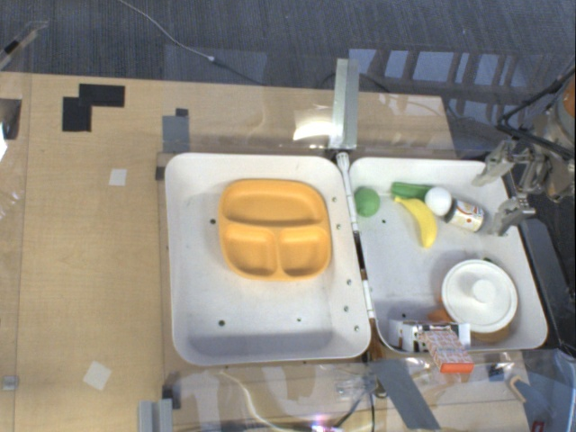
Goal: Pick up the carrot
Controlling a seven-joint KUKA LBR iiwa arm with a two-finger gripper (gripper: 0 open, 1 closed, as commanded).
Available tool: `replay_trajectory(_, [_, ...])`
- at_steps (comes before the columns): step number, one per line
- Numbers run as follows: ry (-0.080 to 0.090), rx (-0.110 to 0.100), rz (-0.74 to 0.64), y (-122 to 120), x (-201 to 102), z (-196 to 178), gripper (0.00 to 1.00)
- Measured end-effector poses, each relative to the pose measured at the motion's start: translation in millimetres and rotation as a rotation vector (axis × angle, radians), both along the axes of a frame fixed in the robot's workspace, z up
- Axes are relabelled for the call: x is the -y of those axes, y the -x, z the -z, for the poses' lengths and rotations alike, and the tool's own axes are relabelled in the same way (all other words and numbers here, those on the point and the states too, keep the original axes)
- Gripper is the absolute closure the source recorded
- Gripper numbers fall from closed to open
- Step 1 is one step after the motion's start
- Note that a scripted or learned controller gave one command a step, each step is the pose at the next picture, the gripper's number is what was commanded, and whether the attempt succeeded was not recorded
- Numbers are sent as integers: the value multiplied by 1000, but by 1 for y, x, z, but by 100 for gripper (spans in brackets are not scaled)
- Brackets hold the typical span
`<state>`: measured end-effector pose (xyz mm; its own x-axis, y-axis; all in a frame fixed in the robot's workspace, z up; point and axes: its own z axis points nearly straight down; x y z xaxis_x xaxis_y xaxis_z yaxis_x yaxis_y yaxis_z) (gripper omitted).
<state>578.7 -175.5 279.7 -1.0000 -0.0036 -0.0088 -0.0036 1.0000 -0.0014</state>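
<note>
At the right bin's (540, 327) far right edge, the gripper (505, 191) hangs with its 2 fingers spread apart and nothing between them, just beside a small bottle (467, 214). Only an orange sliver of the carrot (438, 317) shows, tucked against the near side of a white bowl (479, 293), well apart from the gripper. A banana (421, 220), a white ball (437, 201) and a green ball (366, 202) lie near the bin's far wall. A yellow divided plate (274, 229) sits in the left bin (193, 268).
</note>
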Motion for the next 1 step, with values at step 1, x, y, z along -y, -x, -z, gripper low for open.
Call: replay_trajectory(1, [-4,-13,-30,59,-17,118,0])
